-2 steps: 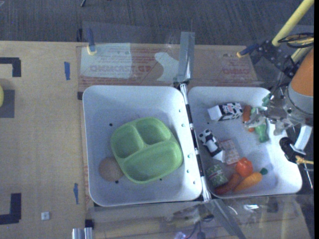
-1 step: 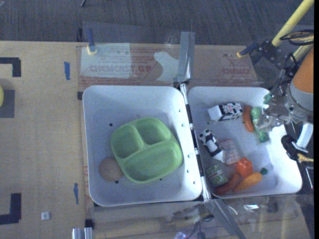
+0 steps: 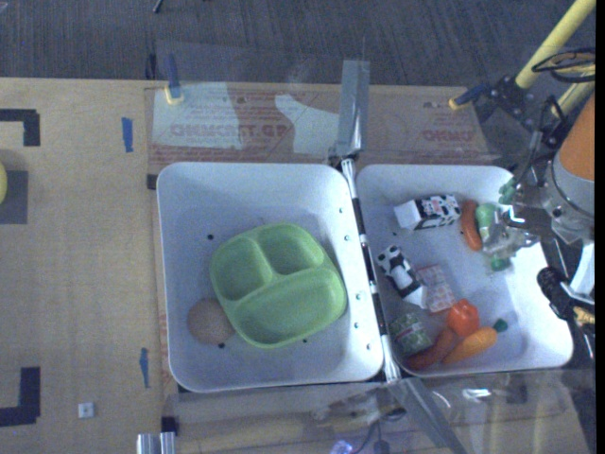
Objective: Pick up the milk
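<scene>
The milk (image 3: pixel 427 211) is a small white carton with black cow patches. It lies on its side near the back of the right bin (image 3: pixel 529 348). A second black-and-white spotted item (image 3: pixel 397 270) lies near that bin's left wall. My gripper (image 3: pixel 500 241) hangs over the right side of the right bin, about a carton's length to the right of the milk and apart from it. An orange piece (image 3: pixel 470 225) and a green piece (image 3: pixel 485 220) lie between the milk and the gripper.
The left bin (image 3: pixel 189 206) holds a green divided plate (image 3: pixel 277 284) with a brown round item (image 3: pixel 208 321) beside it. At the right bin's front lie a carrot (image 3: pixel 473 344), an orange pepper (image 3: pixel 461 315), a green can (image 3: pixel 409 330) and a pinkish packet (image 3: pixel 438 288).
</scene>
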`<action>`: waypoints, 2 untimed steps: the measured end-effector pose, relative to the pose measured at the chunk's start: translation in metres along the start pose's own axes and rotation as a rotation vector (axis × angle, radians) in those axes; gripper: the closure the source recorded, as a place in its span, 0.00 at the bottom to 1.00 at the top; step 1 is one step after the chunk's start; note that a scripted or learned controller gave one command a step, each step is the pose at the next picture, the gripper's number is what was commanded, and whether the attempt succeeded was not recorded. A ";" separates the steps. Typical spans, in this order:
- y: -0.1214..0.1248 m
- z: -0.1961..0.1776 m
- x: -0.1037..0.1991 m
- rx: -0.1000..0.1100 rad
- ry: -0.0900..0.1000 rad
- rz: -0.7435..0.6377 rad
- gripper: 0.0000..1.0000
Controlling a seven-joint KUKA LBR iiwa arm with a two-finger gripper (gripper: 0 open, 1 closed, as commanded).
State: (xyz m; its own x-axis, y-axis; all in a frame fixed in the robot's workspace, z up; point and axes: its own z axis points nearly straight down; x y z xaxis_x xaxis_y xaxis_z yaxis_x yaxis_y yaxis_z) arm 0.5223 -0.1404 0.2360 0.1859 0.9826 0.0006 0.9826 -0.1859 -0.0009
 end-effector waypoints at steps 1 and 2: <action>-0.016 -0.018 0.051 0.001 0.000 -0.135 1.00; -0.049 -0.003 0.096 0.001 0.000 -0.180 1.00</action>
State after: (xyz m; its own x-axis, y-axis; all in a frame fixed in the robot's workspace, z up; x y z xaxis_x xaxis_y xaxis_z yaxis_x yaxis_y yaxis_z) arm 0.4922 -0.0374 0.2388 0.0074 1.0000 0.0007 1.0000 -0.0074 -0.0021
